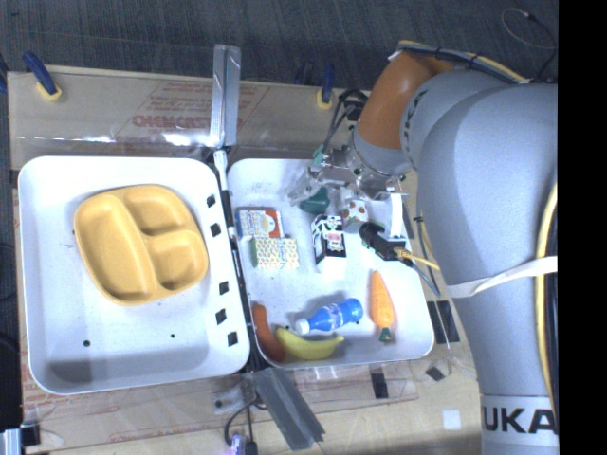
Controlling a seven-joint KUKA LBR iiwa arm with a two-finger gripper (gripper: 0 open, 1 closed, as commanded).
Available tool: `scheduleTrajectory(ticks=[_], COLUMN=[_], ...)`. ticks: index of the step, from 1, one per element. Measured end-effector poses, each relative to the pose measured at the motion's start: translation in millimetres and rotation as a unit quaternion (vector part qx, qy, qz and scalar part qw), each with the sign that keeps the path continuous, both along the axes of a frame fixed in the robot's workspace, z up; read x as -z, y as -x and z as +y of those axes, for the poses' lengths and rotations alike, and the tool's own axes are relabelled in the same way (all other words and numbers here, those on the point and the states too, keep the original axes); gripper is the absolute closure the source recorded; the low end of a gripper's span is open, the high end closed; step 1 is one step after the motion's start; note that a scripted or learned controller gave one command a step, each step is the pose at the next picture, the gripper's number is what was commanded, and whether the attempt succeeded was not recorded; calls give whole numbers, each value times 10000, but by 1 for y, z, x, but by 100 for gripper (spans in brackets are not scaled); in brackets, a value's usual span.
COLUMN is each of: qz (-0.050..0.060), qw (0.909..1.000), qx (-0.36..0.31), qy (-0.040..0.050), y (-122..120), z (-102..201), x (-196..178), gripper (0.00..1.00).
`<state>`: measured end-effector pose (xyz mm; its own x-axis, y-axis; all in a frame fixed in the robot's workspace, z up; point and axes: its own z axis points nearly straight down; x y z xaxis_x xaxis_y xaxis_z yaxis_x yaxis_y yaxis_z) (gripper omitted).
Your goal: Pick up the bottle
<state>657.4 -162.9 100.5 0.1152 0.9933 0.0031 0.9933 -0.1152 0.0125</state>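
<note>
Here the bottle (329, 317) lies well below the gripper (327, 190).

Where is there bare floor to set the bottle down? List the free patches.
Left bin: bare floor along its near edge and corners around the yellow tray. Right bin: one small patch between the cartons and the bottle; elsewhere crowded by banana, carrot and gripper.

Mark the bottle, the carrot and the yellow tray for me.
bottle (330, 317), camera view, on its blue body.
carrot (380, 300), camera view, on its orange middle.
yellow tray (102, 245), camera view, on its large compartment.
</note>
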Motion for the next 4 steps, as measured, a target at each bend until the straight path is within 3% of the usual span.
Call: scheduleTrajectory(ticks=[1,3,4], qz=[58,75,72], qw=[9964,9894,9890], qx=[-840,-1453,-1478], qy=[14,8,12], y=[0,182,181], z=[69,13,13], x=[-54,9,0], gripper=[0,0,100])
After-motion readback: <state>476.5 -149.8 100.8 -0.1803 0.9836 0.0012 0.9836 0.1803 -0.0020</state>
